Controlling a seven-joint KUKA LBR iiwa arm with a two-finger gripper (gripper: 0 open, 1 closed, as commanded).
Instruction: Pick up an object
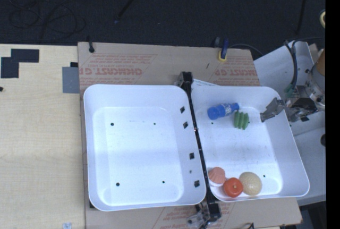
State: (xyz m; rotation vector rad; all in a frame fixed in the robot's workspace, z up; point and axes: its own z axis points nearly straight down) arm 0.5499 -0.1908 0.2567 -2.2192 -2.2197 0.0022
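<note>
We are at the approach step: the gripper [271,109] sits at the right rim of the right bin [297,167], and we cannot tell whether it is released or clenched; nothing shows between it. To do this step well, we judge it best to settle on one target, bring the gripper straight above it, and line it up across the thing's narrow side before going down. The nearest candidates are the green ridged piece [241,120], just to the left of the gripper, and the blue bottle [222,110], lying on its side a little further left; the two lie close together, so a careless descent could knock one into the other. The pink piece [217,175], the red ball [232,187] and the cream ball [250,183] huddle in the near corner of the same bin, well apart from the gripper. The left bin [93,159] lies beyond them all
</note>
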